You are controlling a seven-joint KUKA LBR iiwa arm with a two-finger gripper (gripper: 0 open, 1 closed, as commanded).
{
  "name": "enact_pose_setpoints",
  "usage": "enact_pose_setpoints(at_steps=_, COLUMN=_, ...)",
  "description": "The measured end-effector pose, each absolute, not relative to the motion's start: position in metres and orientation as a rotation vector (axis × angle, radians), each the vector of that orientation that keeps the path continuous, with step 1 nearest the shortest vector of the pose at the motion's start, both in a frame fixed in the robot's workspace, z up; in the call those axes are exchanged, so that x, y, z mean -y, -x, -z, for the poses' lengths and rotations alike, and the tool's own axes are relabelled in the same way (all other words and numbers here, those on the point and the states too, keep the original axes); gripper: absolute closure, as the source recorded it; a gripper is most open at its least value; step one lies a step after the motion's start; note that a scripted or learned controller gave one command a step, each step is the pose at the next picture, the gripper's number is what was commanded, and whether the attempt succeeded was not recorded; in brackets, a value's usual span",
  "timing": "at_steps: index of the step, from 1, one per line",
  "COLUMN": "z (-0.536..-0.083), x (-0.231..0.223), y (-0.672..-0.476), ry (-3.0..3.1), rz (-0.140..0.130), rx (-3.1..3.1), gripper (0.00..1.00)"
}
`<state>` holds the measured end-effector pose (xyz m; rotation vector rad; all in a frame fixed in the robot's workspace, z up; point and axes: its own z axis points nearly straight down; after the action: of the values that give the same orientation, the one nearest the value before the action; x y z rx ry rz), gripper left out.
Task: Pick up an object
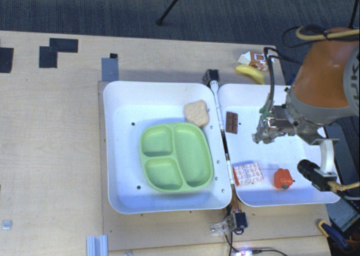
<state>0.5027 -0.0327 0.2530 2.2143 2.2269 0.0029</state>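
Note:
The arm comes in from the right, and my gripper hangs over the middle of the right bin. Nothing shows between its tips. In that bin lie a small brown chocolate bar at the left wall, a red-and-white patterned packet near the front, and a red-orange toy to the packet's right. The gripper sits above and between these, right of the bar and behind the packet. The left bin holds a green divided plate and a beige bread slice at its back right.
A banana and a small package lie on the bench behind the right bin. A black clamp sits at the ridge between the bins. Black tape marks lie at the far left. Cables hang at the front edge.

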Motion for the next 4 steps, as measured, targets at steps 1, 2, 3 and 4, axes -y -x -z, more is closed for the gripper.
enact_pose_setpoints(at_steps=1, z=-0.21, x=0.04, y=-0.528, ry=-2.219, rz=-0.002, rx=-2.223, gripper=1.0)
enact_pose_setpoints(at_steps=2, z=-0.173, x=0.1, y=-0.586, ry=-2.217, rz=-0.001, rx=-2.224, gripper=1.0)
enact_pose_setpoints(at_steps=3, z=-0.185, x=0.07, y=-0.619, ry=-2.213, rz=-0.005, rx=-2.227, gripper=1.0)
enact_pose_setpoints(at_steps=4, z=-0.185, x=0.052, y=-0.635, ry=-2.212, rz=-0.004, rx=-2.227, gripper=1.0)
